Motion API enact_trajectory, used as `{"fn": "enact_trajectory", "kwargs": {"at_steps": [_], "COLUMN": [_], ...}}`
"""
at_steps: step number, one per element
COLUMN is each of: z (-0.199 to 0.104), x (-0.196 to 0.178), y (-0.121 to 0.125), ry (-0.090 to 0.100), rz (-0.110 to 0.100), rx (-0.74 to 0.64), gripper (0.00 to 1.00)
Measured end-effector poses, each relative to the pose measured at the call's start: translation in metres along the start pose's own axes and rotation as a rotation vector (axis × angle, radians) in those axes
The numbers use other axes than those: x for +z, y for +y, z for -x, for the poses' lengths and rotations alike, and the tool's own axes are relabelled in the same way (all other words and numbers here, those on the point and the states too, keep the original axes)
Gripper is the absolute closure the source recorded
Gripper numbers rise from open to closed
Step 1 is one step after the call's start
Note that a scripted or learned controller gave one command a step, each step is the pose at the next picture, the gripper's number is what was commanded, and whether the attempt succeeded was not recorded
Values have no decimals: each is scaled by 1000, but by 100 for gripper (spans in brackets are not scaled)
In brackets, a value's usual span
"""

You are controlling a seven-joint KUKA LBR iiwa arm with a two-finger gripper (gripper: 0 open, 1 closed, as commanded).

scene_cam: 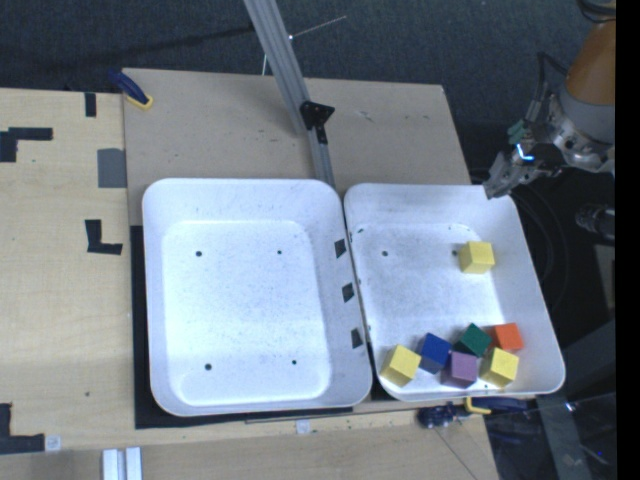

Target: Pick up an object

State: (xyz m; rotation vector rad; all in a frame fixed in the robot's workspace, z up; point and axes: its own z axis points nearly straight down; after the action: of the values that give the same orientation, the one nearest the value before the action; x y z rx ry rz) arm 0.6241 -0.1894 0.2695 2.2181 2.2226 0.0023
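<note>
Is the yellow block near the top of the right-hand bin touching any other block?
No, the yellow block sits alone, apart from the cluster.

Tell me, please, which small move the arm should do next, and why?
Probably move the pincer inward over the lone yellow cube. The pincer sits beyond the right bin's far corner, and that cube stands apart from the clustered blocks.

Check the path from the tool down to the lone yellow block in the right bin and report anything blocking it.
Nothing visible blocks it. The tool hangs at the far right corner of the right bin, and the lone yellow block sits apart on bare bin floor just below it. The other blocks cluster along the near edge, off that path.
</note>
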Motion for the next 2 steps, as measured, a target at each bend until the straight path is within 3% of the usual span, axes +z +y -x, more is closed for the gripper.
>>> {"fn": "enact_trajectory", "kwargs": {"at_steps": [2], "z": [-110], "x": [-2], "y": [-6], "ry": [1], "rz": [-4], "rx": [-5], "gripper": [100]}}
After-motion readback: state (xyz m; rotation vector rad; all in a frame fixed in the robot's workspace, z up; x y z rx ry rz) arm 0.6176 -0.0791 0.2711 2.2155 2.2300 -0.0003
